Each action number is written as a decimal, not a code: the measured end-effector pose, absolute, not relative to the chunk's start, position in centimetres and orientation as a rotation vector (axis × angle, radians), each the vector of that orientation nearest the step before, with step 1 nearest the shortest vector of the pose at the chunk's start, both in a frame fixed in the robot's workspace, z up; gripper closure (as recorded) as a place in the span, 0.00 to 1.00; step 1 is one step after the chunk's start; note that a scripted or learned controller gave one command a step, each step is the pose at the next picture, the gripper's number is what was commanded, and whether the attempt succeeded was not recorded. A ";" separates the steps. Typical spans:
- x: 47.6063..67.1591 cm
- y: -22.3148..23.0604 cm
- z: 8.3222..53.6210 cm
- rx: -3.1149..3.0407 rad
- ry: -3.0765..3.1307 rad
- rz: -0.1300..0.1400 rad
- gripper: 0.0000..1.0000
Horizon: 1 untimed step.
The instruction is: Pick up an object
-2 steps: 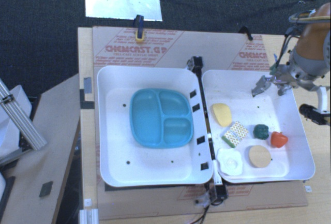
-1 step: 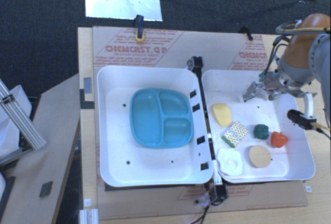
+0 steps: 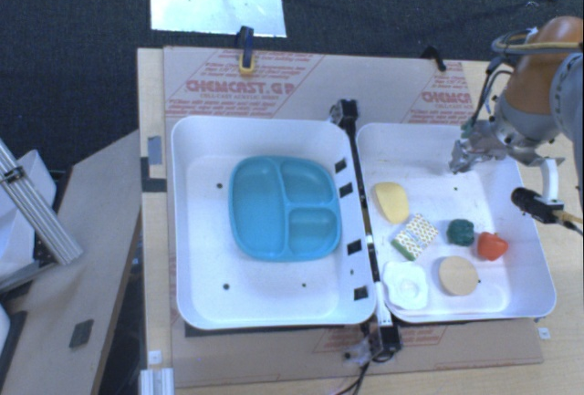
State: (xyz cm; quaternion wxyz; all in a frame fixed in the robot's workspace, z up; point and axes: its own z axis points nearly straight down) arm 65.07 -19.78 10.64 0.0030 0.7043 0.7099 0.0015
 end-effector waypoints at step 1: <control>65.7 -19.5 15.2 2.211 2.224 0.005 1.00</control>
